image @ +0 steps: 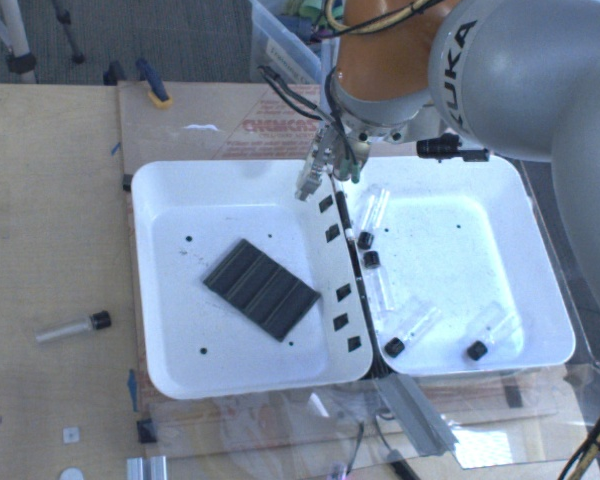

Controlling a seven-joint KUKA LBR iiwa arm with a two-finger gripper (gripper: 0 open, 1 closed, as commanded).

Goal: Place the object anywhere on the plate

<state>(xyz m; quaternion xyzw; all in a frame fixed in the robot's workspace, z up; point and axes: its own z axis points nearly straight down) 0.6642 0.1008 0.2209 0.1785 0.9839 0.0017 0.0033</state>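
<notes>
Gripper point(325, 173): over the bins' shared rim
Plate point(261, 289): dark, ridged, left bin point(160, 218)
Vials point(416, 320): right bin point(520, 228)

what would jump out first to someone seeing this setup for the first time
The big grey arm with its orange band fills the top right, its gripper hanging over the seam between the two white bins. A dark ridged plate lies flat and alone in the left bin. Several clear vials with black caps lie scattered in the right bin, and one more vial sits on the bench to the left.
</notes>
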